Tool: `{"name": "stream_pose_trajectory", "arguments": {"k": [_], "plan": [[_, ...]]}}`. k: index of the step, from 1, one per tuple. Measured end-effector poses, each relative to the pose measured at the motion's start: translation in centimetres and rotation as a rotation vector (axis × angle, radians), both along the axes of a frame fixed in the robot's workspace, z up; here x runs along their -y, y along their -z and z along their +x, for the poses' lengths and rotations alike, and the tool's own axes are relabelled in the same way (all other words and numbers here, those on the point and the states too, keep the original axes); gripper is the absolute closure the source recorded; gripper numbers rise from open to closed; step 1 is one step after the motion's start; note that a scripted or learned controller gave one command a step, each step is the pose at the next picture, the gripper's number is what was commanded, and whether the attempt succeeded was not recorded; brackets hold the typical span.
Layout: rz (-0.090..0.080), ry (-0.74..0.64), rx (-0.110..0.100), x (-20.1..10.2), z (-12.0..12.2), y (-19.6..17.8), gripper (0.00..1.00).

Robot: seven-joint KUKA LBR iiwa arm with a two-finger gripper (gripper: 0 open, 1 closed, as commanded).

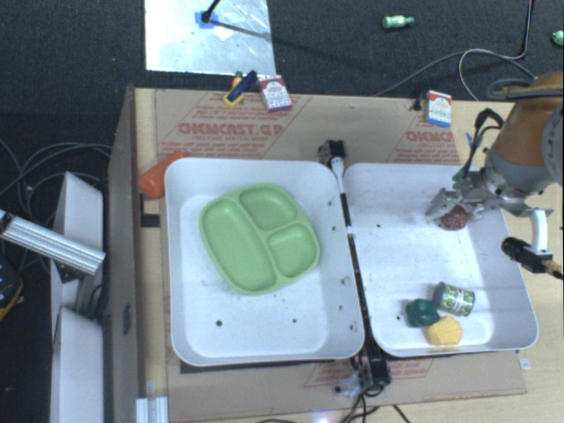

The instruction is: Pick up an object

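In the right bin, near its far right side, we see the gripper at the end of the grey arm with the orange band. A small round dark red thing sits right under the fingertips, touching them or nearly so. We cannot tell if the jaws are apart or squeezed on it, because they look small and blurry. Toward the near edge of the bin from the jaws, well apart from them, three small things sit close together: a little can lying on its side, a teal lump just to its left, and a yellow lump in front of both. Far to the left of the jaws, across the middle bar, the left bin holds a green tray with three parts. Behind the jaws, on the brown board beyond the bins, stands a small red and white box.
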State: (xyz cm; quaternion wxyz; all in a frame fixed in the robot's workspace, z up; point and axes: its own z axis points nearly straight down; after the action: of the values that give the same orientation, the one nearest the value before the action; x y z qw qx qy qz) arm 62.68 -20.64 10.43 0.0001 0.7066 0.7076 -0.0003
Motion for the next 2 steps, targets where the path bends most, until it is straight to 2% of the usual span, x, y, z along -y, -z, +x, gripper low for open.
{"name": "stream_pose_trajectory", "arguments": {"k": [1,2], "plan": [[-0.002,-0.003,0.006,0.0,1.0,-6.0,0.0],[-0.001,-0.001,0.002,-0.3,-0.1,-3.4,0.0]]}}
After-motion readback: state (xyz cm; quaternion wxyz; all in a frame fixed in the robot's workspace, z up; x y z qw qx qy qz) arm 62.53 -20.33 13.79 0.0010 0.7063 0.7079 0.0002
